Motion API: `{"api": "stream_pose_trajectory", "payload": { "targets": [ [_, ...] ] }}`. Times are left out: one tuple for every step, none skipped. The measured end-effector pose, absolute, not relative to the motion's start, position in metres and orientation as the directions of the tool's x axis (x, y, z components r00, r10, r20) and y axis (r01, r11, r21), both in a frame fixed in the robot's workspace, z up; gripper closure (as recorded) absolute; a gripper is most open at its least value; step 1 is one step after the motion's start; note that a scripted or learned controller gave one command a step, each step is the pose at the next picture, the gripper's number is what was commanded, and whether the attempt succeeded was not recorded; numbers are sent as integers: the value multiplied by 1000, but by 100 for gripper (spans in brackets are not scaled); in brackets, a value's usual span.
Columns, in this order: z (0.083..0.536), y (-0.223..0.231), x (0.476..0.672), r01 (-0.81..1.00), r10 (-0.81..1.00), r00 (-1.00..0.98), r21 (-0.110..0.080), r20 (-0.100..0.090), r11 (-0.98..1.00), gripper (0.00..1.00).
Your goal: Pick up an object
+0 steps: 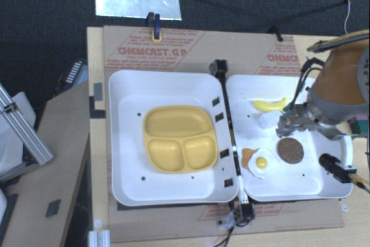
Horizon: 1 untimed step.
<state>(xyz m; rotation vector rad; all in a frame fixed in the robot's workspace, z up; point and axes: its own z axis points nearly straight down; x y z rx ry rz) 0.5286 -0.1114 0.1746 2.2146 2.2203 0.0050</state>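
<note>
Entry: grey two-finger gripper (287, 126) on orange-banded arm, hanging low over the shallow white plastic bin (300, 181) on the arm's side of the bench. Nothing seen in its grasp; degree of opening not to be told from this slant. Progress, as judged: pick not yet made, everything still lying flat on the bin floor; approach seemingly in hand, with closing, gripping and lifting all left to do. Likeliest candidate: flat round brown disc (290, 150) (a toy patty, by the look of it), just beside the gripper on its front-rim side, apart from it as far as can be made out. Also near the gripper: curved yellow plastic banana (270, 104), on its far-rim side and a little toward the divider; small pale scrap (263, 120) between banana and gripper, too faint to name. Further from the gripper, beyond the disc toward the divider: white toy fried egg with yellow yolk (261, 163), touching a small orange piece (248, 156). Well apart, across the black-clipped divider (225, 124): second shallow white bin (124, 124) bearing a yellow three-compartment plastic tray (176, 139). Obstructions: none over the disc; egg close enough to be nudged; disc thin and flat, probably awkward to grip.
</note>
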Motion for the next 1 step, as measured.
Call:
{"api": "stream_pose_trajectory", "payload": {
  "targets": [
    [214, -112, 530, 1000, 1000, -4, 5, -1, 4, 100]
  ]
}}
